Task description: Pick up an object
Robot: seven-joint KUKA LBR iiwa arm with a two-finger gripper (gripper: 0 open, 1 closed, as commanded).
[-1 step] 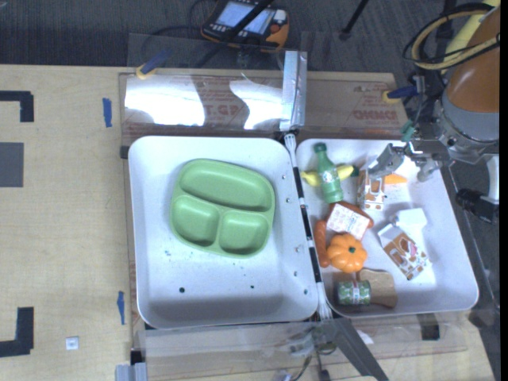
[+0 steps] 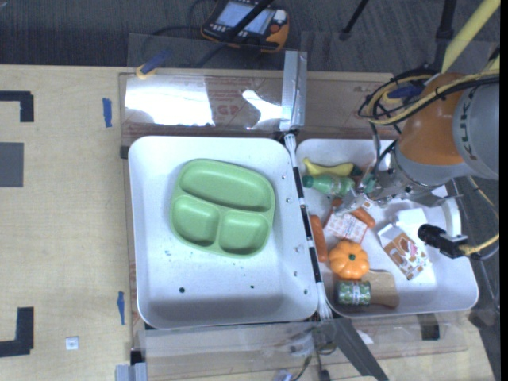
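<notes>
Green can [image 2: 354, 293] sits nearest, just below orange pumpkin [image 2: 349, 259]. Gripper [image 2: 379, 182] low over clutter up-right of pumpkin, by banana [image 2: 329, 167]; can't tell opening or hold — tips lost among items.

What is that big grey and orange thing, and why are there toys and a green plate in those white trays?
That is a robot arm. It reaches in from the right, and one camera above the bench looks down on everything at a slant. At the arm's tip is its gripper, a sort of hand, low over the right bin. I cannot tell whether it holds anything. Its job is to pick up one object. That bin has a little orange pumpkin, a yellow banana, a green bottle, a small can, a carrot and some small packets. The left bin holds a green plate with three sections.
</notes>
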